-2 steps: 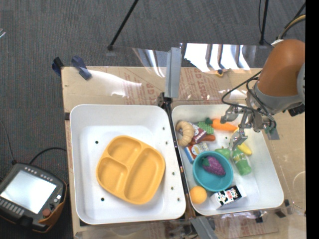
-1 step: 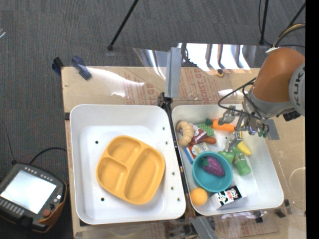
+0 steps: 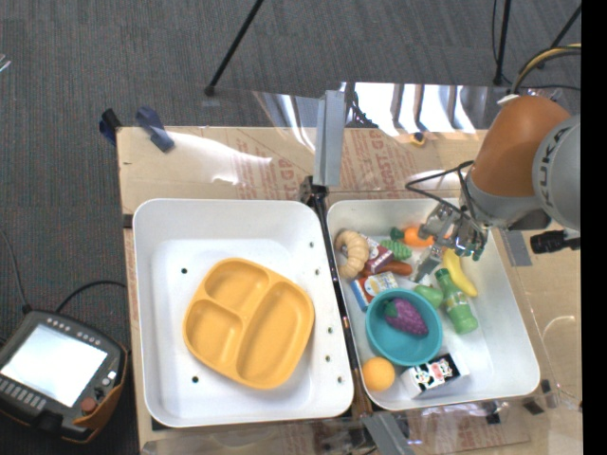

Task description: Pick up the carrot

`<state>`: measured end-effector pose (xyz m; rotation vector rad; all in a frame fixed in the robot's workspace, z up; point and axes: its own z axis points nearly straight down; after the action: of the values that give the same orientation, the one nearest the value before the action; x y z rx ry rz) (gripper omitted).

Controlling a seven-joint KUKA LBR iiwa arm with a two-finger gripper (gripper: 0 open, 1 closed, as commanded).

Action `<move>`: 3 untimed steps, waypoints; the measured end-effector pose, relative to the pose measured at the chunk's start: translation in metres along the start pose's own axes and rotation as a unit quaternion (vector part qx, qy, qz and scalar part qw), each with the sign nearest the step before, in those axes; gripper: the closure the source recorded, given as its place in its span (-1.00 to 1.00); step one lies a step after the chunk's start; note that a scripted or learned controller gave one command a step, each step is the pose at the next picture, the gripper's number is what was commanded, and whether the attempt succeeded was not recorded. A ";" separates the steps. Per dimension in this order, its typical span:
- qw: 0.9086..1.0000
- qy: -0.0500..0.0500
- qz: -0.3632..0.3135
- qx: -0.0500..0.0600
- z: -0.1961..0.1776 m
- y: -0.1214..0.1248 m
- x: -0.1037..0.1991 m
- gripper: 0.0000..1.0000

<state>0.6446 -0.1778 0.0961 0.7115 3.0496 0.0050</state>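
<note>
Just gripper (image 3: 446, 251) beside carrot (image 3: 415, 237)

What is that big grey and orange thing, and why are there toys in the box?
That is a robot arm. A camera above the bench looks down on it. Its hand hangs over the right bin, which holds toy food: a carrot, a banana, a green bottle, a croissant, an orange and grapes in a blue bowl. The left bin holds a yellow plate. I cannot tell if the hand holds anything.
</note>
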 end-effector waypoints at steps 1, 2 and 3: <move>1.000 0.000 0.000 0.001 0.000 0.000 0.000 -1.00; 1.000 -0.002 0.005 0.003 0.000 0.011 0.011 -1.00; 0.996 0.000 0.088 0.002 0.001 0.014 0.014 -1.00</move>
<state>0.6385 -0.1592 0.0948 0.9776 2.9759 0.0007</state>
